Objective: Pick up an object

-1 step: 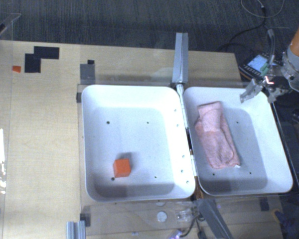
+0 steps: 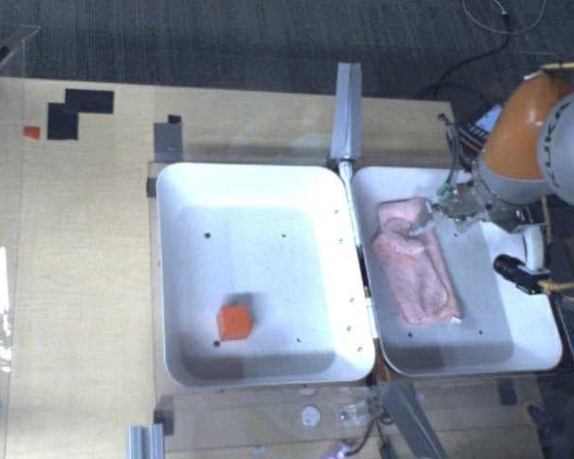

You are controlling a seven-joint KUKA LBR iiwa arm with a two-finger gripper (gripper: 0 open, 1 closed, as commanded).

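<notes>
Lying in right bin [image 2: 526, 352], pink cloth [image 2: 416, 273]; left bin [image 2: 172, 256] holds orange block [image 2: 234, 322].

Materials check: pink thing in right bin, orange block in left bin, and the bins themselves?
Pink cloth: looks like soft terry fabric, matte, rumpled with folds. Orange block: rigid-looking cube, matte, flat faces; foam, wood or plastic, can't tell. Left bin and right bin: likely moulded white plastic, smooth, rounded corners, slight sheen.
</notes>
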